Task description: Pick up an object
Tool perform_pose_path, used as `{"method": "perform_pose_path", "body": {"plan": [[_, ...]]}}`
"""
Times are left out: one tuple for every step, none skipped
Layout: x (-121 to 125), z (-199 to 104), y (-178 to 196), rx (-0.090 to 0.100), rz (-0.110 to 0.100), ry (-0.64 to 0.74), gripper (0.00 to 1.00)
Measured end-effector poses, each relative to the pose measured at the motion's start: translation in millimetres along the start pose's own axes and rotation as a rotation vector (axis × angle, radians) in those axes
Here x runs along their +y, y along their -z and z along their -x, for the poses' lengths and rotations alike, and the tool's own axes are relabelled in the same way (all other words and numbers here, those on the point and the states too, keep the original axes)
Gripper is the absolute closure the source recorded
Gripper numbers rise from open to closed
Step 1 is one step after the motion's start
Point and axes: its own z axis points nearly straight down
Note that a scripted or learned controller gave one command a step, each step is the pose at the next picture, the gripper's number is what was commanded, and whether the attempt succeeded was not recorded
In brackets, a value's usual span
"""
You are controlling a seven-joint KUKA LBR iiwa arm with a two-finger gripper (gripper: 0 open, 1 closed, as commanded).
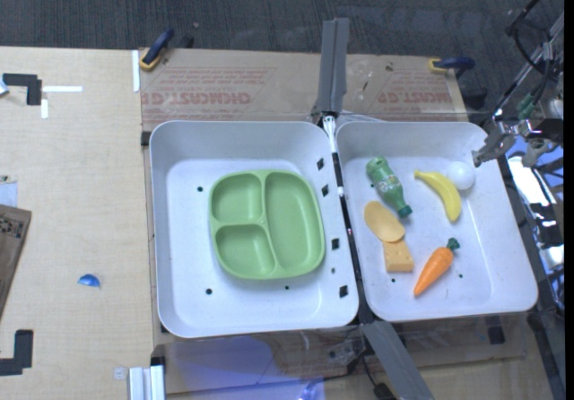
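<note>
Banana [441, 192] left of tool [491, 149]

The gripper [484, 154] hangs at the scene's right, toward the far side, its fingers too small to make out.

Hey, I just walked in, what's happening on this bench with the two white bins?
A robot arm is set to pick up an object, and nothing has been lifted yet. Its gripper hangs over the upper right edge of the right bin, near a white egg. That bin also holds a banana, a green bottle, a carrot, a potato chip and a cheese wedge. The left bin holds a green divided plate.
</note>
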Motion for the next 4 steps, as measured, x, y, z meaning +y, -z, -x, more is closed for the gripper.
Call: {"method": "perform_pose_path", "body": {"plan": [[72,5,-96,-0.001,0.001,0.059,0.0],[65,16,-180,-0.006,0.023,0.163,0.0],[23,-20,-191,0.0,0.003,0.185,0.0],[22,-18,-184,0.0,0.002,0.181,1.0]]}}
